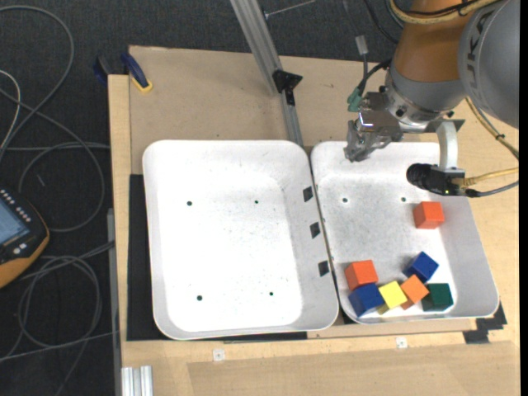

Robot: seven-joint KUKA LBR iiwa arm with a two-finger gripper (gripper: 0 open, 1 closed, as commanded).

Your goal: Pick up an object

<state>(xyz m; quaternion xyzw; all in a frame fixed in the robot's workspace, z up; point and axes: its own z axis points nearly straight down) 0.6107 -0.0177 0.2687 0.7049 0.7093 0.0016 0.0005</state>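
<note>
Gripper: we see the gripper (360, 148) hanging over the far edge of the right bin (375, 209), near that bin's far left corner; we cannot tell from this slant how its pincer is set, and we see no block in it.
Arm: the grey arm (450, 48) with its orange band comes in from the right, above the bench's far right part.
Lone block: we find an orange block (428, 214) by itself toward the right wall of the right bin, about midway along it and well apart from the gripper.
Cluster: along the near edge of the right bin we count six blocks packed close. An orange cube (360, 272) lies at the left, a blue cube (366, 299) just in front of it, a yellow cube (393, 294) beside that, a small orange cube (414, 288) next, a blue block (423, 266) behind it, and a green cube (438, 296) nearest the near right corner.
Left bin: we see the left bin (231, 238) touching the right one along its side.
Bench: the wooden bench (206, 89) carries both bins.
Off the bench: a handheld pendant (16, 229) lies among cables on the dark floor at the left.
</note>
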